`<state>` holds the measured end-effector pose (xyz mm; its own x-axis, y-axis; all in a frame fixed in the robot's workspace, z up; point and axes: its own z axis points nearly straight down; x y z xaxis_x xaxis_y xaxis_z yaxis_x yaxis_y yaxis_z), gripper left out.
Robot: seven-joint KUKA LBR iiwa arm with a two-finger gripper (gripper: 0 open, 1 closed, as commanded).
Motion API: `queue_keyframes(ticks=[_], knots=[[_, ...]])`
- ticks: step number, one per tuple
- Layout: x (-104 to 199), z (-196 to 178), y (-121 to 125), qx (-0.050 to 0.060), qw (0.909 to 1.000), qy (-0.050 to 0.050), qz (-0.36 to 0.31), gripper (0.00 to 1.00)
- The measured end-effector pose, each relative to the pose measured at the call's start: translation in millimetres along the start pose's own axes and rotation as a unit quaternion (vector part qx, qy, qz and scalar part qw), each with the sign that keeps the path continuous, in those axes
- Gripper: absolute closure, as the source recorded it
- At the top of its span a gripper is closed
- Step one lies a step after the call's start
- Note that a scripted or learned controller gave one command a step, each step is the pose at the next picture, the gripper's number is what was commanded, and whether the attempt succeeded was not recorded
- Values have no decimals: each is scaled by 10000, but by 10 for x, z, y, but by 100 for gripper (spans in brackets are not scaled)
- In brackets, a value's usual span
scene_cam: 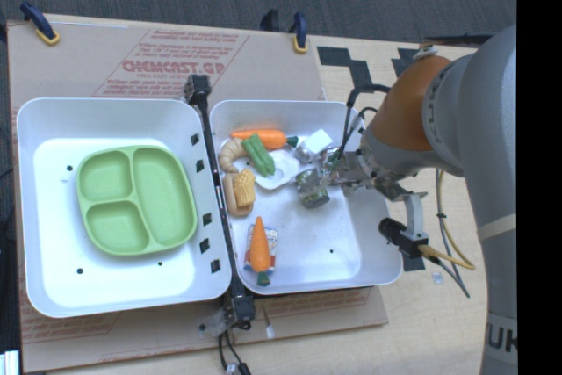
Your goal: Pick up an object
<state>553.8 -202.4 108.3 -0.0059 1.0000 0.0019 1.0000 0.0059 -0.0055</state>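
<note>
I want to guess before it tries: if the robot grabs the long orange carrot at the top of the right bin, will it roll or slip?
The carrot looks round and tapered, so it would probably roll if nudged. Its skin looks smooth and shiny, like toy plastic, so it may slip from the pincer. It lies against the green vegetable, which might stop it rolling that way.

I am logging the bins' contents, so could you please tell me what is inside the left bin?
The left bin holds one green divided plate with three compartments, nothing in them. Whatever lies beneath the plate is covered.
</note>
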Motion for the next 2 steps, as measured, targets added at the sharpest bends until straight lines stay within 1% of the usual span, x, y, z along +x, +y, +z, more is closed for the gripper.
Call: queue_keyframes(ticks=[1,2], knots=[[3,-107,7,2,10000,2,-20,100],[221,-898,-778,-17,10000,-4,11,100]])
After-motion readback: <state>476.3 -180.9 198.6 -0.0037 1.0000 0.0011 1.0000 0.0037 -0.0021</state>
